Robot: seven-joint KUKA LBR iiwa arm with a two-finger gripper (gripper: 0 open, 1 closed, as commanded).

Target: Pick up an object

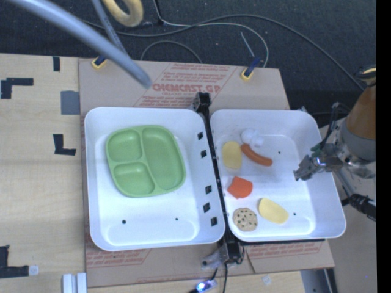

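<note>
- The right bin (317, 163) is taken as the landmark; all places are given relative to it.
- The gripper (307, 170) is seen at the right bin's far-right side, just above its floor, with the orange-banded arm (360, 124) reaching in over the right rim.
- Nothing is seen between the gripper and the bin floor, so no object is judged to be picked up yet; whether it is released or clenched cannot be told from this view.
- The task is judged to be at its start: an approach is under way, and the grasp and lift are left to be done.
- The candidate objects lie in the right bin's left and middle parts: a pale yellow piece (231, 155), a sausage (256, 155), a white object (250, 138), an orange piece (240, 187), a cookie (245, 218) and a yellow piece (273, 210), the last being nearest the gripper.
- Left of the right bin, a second bin (98, 212) is seen holding a green divided tray (145, 160).
- Both bins are set on a cardboard sheet (183, 84) upon a light wooden bench (36, 182); behind the right bin, dark flooring with cables (201, 26) is visible.
</note>
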